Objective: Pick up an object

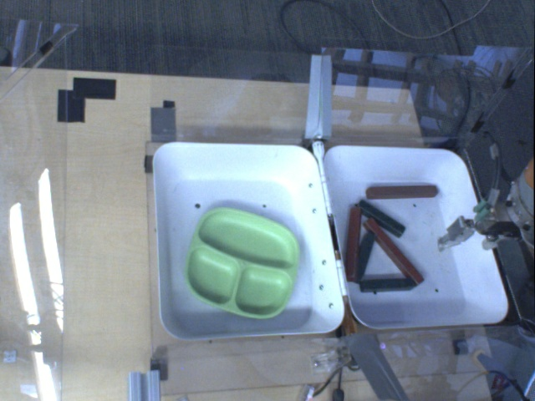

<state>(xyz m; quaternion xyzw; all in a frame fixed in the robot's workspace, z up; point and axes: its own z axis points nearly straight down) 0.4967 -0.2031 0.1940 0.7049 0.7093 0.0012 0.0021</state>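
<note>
Green tray (pixel 242 261) sits alone in my left bin, sticks (pixel 380 249) heaped right, gripper (pixel 456 234) beside them, jaws' state I cannot tell.

Two white bins (pixel 167 224), one green tray (pixel 242 261) (three-compartment), perhaps six sticks (pixel 401 191).

The two bins (pixel 171 224) are showing plain white; the left one is holding a light green divided plate (pixel 242 261), its three wells shading slightly deeper green; the right one is holding sticks (pixel 380 249), some showing reddish brown (pixel 401 191) and others reading dark, near black (pixel 386 283); the bench (pixel 92 249) is showing pale wood grain, with black blocks (pixel 84 97) marking its far left; the floor (pixel 209 11) beyond is showing dark grey ribbed carpet; the gripper (pixel 456 234) is looking silvery grey.
</note>
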